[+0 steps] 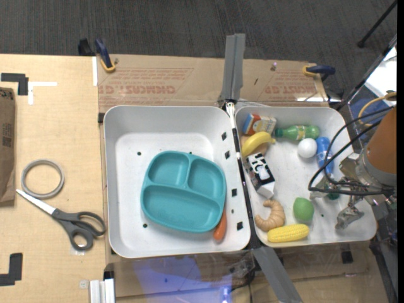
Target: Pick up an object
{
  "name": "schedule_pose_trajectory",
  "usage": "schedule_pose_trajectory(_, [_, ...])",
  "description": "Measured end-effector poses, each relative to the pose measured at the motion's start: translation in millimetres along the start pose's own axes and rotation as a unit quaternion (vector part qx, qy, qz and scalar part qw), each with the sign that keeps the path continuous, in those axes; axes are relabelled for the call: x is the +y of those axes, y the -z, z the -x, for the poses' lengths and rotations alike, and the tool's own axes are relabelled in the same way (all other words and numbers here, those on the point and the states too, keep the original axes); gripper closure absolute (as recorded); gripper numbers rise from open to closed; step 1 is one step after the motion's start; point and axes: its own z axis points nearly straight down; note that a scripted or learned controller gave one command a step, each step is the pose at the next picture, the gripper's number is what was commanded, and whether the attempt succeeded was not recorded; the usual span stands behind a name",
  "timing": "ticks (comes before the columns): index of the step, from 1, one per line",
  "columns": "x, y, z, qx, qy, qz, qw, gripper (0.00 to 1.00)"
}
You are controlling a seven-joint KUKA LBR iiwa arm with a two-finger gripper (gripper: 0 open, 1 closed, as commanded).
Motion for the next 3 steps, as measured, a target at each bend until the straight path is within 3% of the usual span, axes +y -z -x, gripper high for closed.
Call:
schedule_pose_trajectory(1, [-26, 1, 45, -0.001, 0.048, -0.001, 0.9988, 0.0])
schedule_pose_trajectory(2, [15, 0, -5, 0.0, 0.056, 0.0, 0.9985, 0.0])
schedule_pose_trajectory(3, [4, 1, -7, 0.0, 0.074, -0.001, 0.9972, 0.0])
